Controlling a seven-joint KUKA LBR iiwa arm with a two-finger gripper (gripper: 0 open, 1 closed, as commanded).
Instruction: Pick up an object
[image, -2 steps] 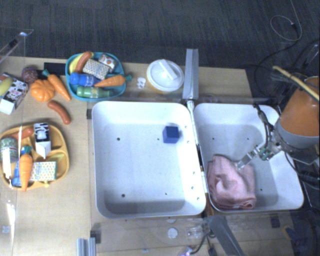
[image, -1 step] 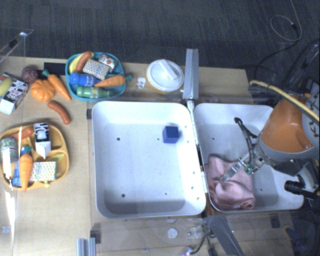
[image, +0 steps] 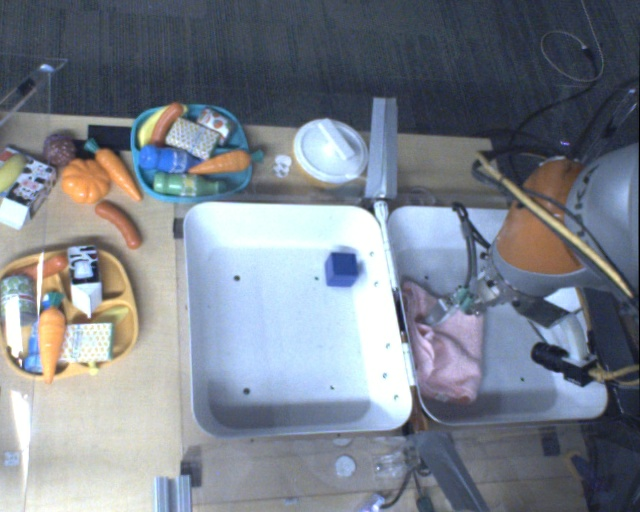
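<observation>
Over the right bin, the grey arm is seen reaching in from the right edge of the bench, its orange band bent downward toward the bin's left wall. The gripper is lowered to the upper end of a pink cloth; whether it is spread or closed cannot be told, and the cloth is not seen to be held. Black cables are looped beside the wrist, and a yellow hose is run slantwise across the band.

The cloth, soft and crumpled, is laid along the left wall of the right bin, from mid-length down toward the near left corner. A small blue cube, hard-edged and matte, is placed in the left bin, close to its right wall and nearer the far edge. Both bins are shallow, white, smooth and round-cornered, and are set side by side with a grey metal bar standing at the far end of their shared edge.

Along the far edge of the bench, a round white lid and a blue bowl of glossy toy food are placed. At the left edge, a yellow tray is filled with toy cartons and a carrot; a small orange pumpkin and a sausage are laid loose between bowl and tray.
</observation>
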